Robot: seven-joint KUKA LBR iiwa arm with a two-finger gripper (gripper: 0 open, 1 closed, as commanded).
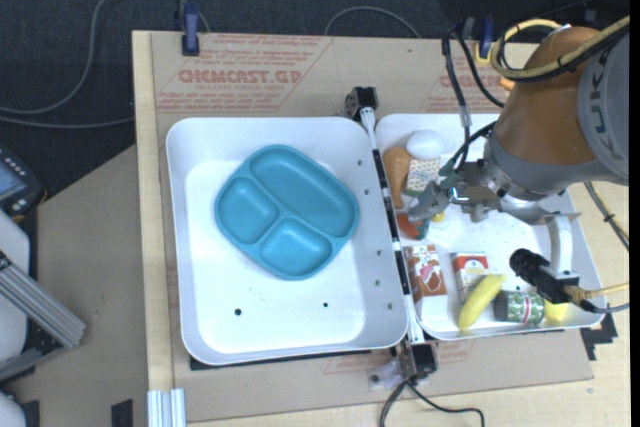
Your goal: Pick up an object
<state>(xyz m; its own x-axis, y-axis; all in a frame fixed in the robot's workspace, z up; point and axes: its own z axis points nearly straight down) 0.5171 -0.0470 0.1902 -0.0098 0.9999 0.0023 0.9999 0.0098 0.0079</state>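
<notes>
Hovering over the upper part of the right bin [590, 260], the gripper [432, 203] sits just above an orange object [396, 165] and a small packet [420, 173]. I cannot tell how it stands. Things crowd together here, so it may catch two items or slip off. The left bin [200, 305] holds a blue plate [286, 211]; a banana [478, 300] lies lower right.

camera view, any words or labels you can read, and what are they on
"GIGACAST.GP", roughly; the letters are blurred: red print on the brown board behind the bins.
Smaller red lines above and below it: too blurred to read.
Red-and-white packets in the right bin: print too small to read.
Green can: label unreadable.
</notes>
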